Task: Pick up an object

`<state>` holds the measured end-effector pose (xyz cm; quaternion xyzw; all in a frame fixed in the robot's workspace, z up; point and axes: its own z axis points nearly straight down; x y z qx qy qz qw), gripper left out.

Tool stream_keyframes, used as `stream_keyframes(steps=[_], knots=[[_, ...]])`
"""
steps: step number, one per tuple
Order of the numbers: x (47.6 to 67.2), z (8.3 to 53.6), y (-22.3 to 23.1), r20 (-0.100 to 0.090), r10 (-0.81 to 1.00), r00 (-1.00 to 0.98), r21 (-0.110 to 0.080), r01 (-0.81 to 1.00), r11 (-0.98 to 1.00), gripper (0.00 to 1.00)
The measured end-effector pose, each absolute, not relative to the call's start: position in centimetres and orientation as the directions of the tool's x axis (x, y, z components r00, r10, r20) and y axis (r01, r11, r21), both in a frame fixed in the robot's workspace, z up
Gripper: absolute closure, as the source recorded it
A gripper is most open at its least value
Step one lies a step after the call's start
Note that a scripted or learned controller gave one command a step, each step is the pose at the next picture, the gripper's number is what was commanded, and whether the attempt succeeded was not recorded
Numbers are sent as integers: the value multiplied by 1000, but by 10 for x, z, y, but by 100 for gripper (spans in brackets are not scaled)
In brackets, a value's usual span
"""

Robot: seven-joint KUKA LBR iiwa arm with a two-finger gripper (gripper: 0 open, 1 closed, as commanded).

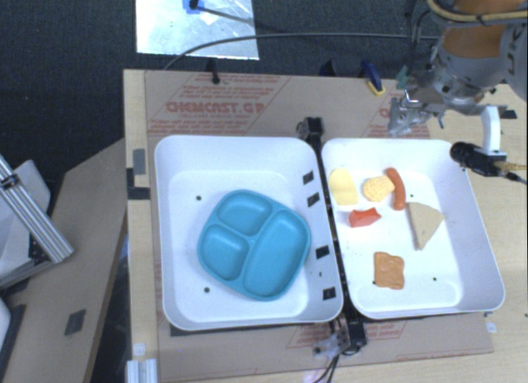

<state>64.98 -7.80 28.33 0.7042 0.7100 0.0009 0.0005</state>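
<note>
Right bin: 6 food pieces lie mostly apart, bare floor at its near edge; blue tray fills the left bin.

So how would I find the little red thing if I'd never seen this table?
Look in the right white bin, the one with the toy food, not the one holding the blue divided plate. Near that bin's left side, just below the pale yellow block, lies the small red piece. It is the only bright red item; the sausage nearby is longer and orange-red.
</note>
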Motion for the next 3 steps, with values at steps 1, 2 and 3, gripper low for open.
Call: stream_keyframes(steps=[1,2,3], knots=[[627,277,-32,1,1000,-9,0,1000,9,100],[612,278,20,1,1000,-9,0,1000,9,100],[593,273,67,1,1000,-9,-1,1000,9,100]])
